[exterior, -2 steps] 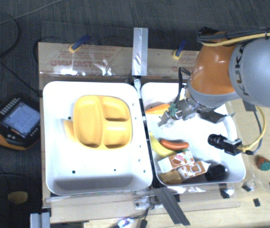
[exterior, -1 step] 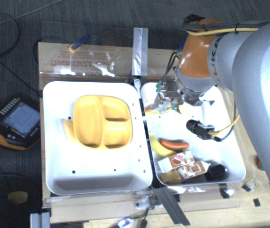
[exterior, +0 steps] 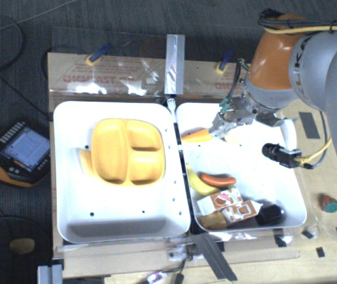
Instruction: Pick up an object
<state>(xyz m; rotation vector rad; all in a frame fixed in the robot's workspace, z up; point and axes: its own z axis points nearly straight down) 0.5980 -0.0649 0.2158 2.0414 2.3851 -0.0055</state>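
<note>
My gripper (exterior: 226, 122) hangs low over the back left part of the right bin (exterior: 286, 176). An orange carrot (exterior: 194, 135) lies just to its left, its right end at the gripper's tip; I cannot tell whether they touch. Nearer the front lie a red sausage (exterior: 217, 180) on a yellow banana (exterior: 195, 184), a printed carton (exterior: 232, 205), a brown piece (exterior: 213, 220) and a black object (exterior: 270, 213).
The left bin (exterior: 73, 218) holds a yellow divided plate (exterior: 127, 151). The bins' shared wall (exterior: 180, 170) runs close to the carrot. A black cylinder on a cable (exterior: 278, 154) juts from the arm over the right bin. A handheld device (exterior: 21, 151) lies off the bench at left.
</note>
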